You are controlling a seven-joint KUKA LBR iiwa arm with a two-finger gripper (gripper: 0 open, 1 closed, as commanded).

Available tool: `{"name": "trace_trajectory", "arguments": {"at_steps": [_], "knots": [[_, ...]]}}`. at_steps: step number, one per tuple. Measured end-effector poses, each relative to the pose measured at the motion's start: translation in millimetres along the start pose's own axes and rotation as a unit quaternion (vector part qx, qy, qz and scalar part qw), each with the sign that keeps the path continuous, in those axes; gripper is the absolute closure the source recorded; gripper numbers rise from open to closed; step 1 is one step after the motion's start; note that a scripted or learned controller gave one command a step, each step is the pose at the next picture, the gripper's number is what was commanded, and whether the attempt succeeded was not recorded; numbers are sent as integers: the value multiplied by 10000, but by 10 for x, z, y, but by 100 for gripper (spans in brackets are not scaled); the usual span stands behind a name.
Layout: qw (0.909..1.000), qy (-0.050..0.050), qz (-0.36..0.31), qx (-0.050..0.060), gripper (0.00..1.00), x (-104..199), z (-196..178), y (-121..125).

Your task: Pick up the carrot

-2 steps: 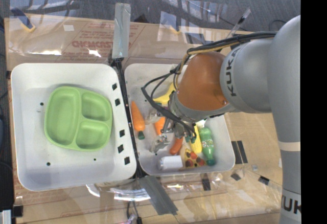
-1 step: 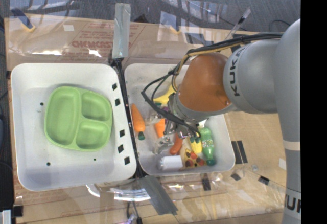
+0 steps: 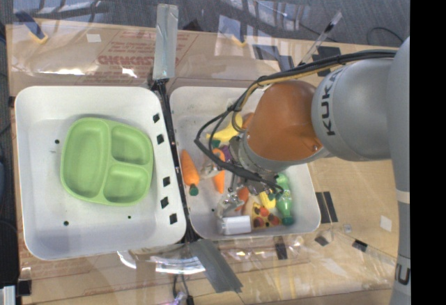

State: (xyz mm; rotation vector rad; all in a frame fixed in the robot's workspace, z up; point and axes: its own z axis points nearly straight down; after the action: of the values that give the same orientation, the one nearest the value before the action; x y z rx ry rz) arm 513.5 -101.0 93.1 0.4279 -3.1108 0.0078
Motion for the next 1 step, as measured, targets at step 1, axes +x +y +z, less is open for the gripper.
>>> {"name": "trace_trajectory", "arguments": {"at_steps": [1], "knots": [[10000, -12, -44, -12, 100, -23, -103, 28]]}}
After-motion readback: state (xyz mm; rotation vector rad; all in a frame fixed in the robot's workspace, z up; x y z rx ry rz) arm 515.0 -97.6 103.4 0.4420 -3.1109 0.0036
